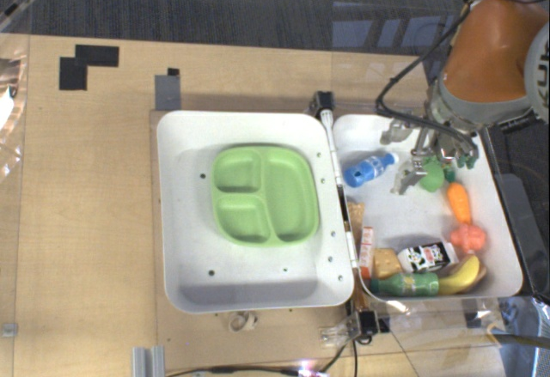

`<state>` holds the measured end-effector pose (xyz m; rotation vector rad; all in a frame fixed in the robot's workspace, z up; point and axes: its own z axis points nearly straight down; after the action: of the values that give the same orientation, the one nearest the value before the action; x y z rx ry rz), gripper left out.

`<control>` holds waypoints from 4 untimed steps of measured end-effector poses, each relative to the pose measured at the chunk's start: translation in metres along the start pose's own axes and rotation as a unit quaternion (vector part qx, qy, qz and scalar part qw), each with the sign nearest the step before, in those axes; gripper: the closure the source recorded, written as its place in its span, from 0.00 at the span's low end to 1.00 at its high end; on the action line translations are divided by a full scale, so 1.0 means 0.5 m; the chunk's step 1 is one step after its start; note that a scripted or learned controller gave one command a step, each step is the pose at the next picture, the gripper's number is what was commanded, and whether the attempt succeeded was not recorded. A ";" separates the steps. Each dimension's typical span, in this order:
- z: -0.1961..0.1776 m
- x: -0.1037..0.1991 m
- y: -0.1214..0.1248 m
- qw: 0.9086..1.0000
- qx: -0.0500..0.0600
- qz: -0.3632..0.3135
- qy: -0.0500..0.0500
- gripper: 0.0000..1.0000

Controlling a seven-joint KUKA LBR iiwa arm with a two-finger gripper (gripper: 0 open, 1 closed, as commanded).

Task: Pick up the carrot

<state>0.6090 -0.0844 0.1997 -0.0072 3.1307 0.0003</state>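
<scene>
The carrot (459,202) is lying in the right bin (507,221) near its right wall, with its green top pointing toward the gripper (418,171) and a pink toy (468,237) just below it. The gripper is hanging just left of the carrot's green end with its fingers standing apart around nothing, while a blue bottle (368,169) is lying to its left. A banana (460,275), a small carton (425,257) and a green bottle (406,284) are sitting along the bin's near edge, and the left bin (176,221) is carrying a green divided plate (263,195) on the worktop (77,221).
</scene>
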 end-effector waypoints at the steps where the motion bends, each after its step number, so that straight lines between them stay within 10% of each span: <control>1: 0.198 0.002 -0.113 0.997 0.000 -0.073 0.004 0.00; 2: 0.220 0.055 -0.246 0.997 0.002 -0.075 -0.002 0.00; 3: 0.217 0.146 -0.227 0.982 0.002 -0.186 -0.003 0.00; 4: 0.212 0.199 -0.238 0.996 0.004 -0.087 -0.012 0.00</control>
<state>0.5114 -0.2036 0.0928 -0.2778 3.0938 -0.0120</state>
